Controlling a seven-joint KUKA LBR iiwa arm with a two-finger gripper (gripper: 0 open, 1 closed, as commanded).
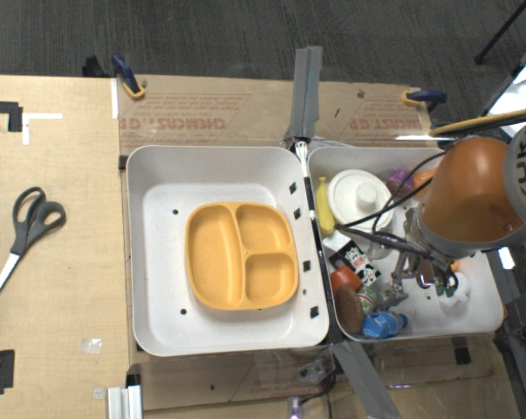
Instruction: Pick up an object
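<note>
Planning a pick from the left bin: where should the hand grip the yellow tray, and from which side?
Probably grip the yellow tray on its outer rim or an inner divider wall, coming straight down. It lies flat and upright in the left bin, too wide to span, so only those thin raised edges offer a hold.

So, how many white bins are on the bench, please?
2. The left bin holds a yellow divided plate. The right bin holds a heap of small things, with the arm over it.
</note>
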